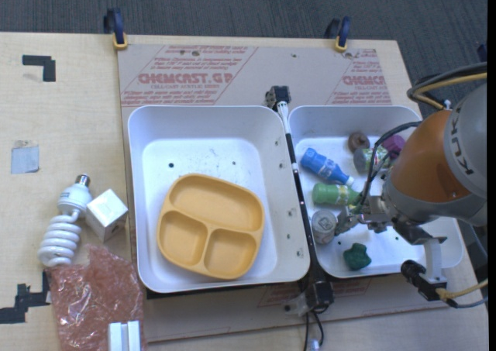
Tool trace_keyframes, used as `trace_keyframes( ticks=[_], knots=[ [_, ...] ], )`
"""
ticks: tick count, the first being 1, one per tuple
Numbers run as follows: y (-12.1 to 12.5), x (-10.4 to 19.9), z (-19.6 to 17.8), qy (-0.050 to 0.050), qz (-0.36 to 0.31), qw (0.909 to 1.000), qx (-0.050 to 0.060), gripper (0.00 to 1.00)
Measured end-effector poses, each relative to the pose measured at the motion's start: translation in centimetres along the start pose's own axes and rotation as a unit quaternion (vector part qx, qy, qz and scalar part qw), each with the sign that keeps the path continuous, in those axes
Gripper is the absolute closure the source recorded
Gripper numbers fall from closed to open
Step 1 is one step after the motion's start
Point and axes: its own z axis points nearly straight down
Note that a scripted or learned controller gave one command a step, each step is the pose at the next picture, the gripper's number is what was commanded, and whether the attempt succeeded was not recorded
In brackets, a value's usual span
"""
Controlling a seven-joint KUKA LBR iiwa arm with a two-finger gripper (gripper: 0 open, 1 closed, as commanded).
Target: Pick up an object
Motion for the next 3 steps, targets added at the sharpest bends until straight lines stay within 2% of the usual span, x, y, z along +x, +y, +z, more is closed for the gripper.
trace_keyframes(
  ticks=[1, 2, 3],
  knots=[
    [0.09, 0.31, -0.88, 0.004, -0.002, 1.0000, 0.002, 1.00],
    [0.09, -0.04, -0.94, 0.001, 0.000, 1.0000, 0.000, 0.00],
    [0.00, -0.07, 0.02, 0.001, -0.001, 1.0000, 0.000, 0.00]
  ],
)
